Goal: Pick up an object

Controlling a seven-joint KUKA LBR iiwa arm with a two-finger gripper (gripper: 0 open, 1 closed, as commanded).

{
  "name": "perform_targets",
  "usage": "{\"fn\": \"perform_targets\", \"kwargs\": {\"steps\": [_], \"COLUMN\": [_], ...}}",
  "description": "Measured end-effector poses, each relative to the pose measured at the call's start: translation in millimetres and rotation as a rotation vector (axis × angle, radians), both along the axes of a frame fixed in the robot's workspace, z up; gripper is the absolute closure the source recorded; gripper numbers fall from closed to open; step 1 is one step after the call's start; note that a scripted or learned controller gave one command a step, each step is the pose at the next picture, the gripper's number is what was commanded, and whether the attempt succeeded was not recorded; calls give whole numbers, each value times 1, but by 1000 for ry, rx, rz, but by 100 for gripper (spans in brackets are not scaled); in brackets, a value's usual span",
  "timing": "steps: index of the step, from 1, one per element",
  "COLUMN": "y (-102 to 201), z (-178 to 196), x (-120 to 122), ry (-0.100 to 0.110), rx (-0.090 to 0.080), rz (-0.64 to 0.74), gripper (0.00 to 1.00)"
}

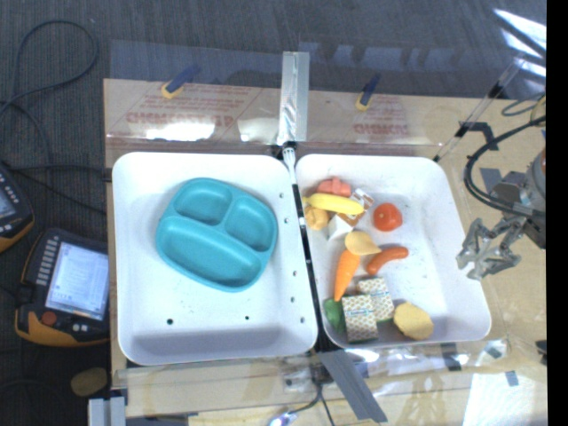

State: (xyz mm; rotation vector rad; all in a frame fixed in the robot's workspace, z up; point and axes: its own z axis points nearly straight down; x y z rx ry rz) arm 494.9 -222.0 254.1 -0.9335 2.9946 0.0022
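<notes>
**Tool outside the right bin, toy food untouched**

At the right edge of the frame, just outside the right bin's (444,177) right wall, I see the tool (487,254) hanging over the counter (524,344). Its metal fingers look spread, pointing down and left, with nothing between them. Grey wrist parts and black cables sit above it toward the upper right.

Right of centre, the right bin carries all the toy food. Near its top left lies a pinkish-orange piece (334,186), with a yellow banana (334,205) just below it and a small white wrapped item (361,197) touching the banana's right end. A red tomato (387,216) sits to the right of those. Below the banana I make out a pale yellow piece (362,241), an orange carrot (345,273) slanting down to the left, and a reddish sausage-like piece (388,257) beside it. Along the bin's lower wall rest two patterned packets (366,309) side by side, a green piece (333,314) at their left, and a potato-like yellow lump (413,321) at their right.

Left of centre, the left bin (142,327) carries a turquoise divided plate (217,232), lying flat with three compartments.

Far left, off the counter, a teach pendant (64,287) with a lit screen lies on the dark floor.
</notes>
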Motion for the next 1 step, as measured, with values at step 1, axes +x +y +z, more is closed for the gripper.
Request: {"fn": "perform_targets", "kwargs": {"steps": [1], "y": [0], "z": [37], "x": [9], "ry": [-1], "rx": [0], "rz": [345], "gripper": [100]}}
